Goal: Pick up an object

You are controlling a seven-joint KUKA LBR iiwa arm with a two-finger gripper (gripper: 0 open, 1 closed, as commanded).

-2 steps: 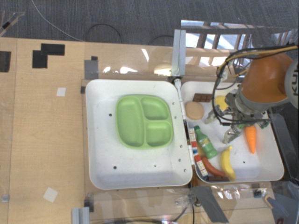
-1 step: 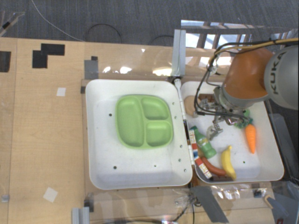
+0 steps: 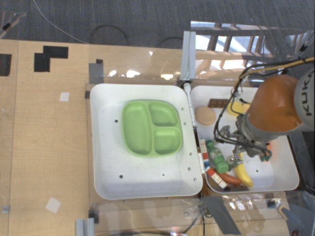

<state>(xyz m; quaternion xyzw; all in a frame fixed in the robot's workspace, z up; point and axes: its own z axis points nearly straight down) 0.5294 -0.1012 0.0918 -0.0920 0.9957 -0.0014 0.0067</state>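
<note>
The arm (image 3: 275, 104) reached in from three o'clock and hung over the right bin (image 3: 290, 178), its orange band covering the middle of that bin. The tool (image 3: 239, 156) pointed down at the bin's lower half, and whether it was open or closed could not be told, since the wrist and cables masked it from above. Just below the tool, toward six o'clock, a yellow banana (image 3: 243, 174) lay on the bin floor, tilted, with its upper tip close under the tool; contact between the two could not be made out, and nothing showed as being gripped. At about eight o'clock from the tool a green bottle-like item (image 3: 217, 158) lay at a slant near the bin's left wall, and below it, at roughly seven o'clock, sat a red and orange item (image 3: 230, 179) touching the banana's lower end. A round tan object (image 3: 205, 115) rested at eleven o'clock from the tool, well apart from it, with a dark brown bar (image 3: 217, 103) just beyond and a yellow item (image 3: 239, 107) partly hidden by the arm at twelve o'clock. The left bin (image 3: 106, 132) stood beside the right one at nine o'clock and held a green divided plate (image 3: 150, 127) near its centre. Both bins sat on the pale wooden surface (image 3: 44, 146).
</note>
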